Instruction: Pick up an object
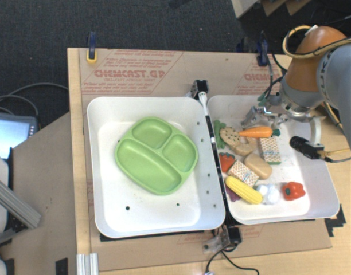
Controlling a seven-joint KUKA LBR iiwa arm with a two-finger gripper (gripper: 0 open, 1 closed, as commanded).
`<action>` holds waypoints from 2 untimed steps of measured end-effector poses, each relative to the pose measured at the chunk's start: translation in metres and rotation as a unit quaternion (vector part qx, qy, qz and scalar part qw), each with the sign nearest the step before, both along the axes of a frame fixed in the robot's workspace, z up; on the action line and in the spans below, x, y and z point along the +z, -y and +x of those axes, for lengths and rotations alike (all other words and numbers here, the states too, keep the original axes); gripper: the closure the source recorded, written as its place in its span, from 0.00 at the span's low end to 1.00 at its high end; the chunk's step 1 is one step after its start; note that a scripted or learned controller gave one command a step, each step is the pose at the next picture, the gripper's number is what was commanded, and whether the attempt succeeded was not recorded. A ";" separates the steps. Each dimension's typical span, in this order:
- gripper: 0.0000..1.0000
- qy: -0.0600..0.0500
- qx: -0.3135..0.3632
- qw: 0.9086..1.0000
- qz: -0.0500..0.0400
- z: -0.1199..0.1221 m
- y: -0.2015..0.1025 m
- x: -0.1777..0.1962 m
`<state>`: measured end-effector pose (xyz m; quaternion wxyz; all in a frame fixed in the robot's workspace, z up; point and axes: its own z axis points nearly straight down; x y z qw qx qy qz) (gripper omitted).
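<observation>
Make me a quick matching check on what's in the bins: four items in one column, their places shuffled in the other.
Things:
1. green divided plate
2. carrot
3. corn cob
4. red pepper

Places:
A. right bin, near its front right corner
B. middle of the left bin
C. right bin, far end, by the gripper
D. right bin, front, near the divider

Pairs: 1-B, 2-C, 3-D, 4-A

Green divided plate — orange carrot — yellow corn, white bins.

An orange carrot lies level atop the right bin's toy pile.
</observation>
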<state>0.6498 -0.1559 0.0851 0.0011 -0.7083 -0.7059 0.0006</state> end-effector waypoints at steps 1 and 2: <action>0.00 0.002 0.001 1.000 0.007 -0.002 0.065 0.001; 0.00 0.004 0.003 1.000 -0.001 0.018 0.040 0.000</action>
